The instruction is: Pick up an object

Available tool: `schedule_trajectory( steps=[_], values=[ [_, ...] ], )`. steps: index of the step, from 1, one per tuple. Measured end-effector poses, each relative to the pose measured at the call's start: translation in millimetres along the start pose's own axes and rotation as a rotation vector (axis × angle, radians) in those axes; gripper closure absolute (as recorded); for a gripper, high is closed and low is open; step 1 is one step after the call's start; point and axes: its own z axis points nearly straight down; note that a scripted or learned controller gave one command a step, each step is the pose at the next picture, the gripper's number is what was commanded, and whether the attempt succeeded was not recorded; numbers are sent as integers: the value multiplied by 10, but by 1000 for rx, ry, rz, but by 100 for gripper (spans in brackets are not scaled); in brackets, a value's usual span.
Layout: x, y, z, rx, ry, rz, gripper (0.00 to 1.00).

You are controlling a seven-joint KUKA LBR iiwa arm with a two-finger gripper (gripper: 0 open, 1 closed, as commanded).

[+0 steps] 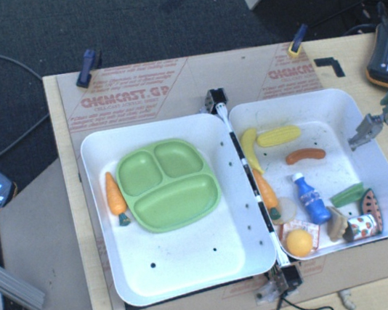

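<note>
Orange, bottle in rt bin; green tray, carrot lt bin; jaws state unclear.

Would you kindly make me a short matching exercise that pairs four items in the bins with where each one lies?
Things:
1. green divided plate
2. blue bottle
3. corn cob
4. sausage

Places:
A. right bin, along its far side
B. left bin, beside a carrot
C. right bin, just nearer than the corn cob
D. right bin, around its middle, white cap pointing away

Pairs: 1-B, 2-D, 3-A, 4-C
</note>
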Motion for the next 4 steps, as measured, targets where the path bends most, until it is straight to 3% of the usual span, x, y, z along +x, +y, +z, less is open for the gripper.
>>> schedule_trajectory(
  steps=[1, 2, 3, 4],
  values=[
    [855, 59, 1335, 3, 2, -1, 0],
    [1008, 59, 1692, -1, -3, 2, 0],
    [1012, 209, 1691, -2, -3, 2, 0],
    [984, 96, 1694, 2, 1, 1, 0]
  ],
)
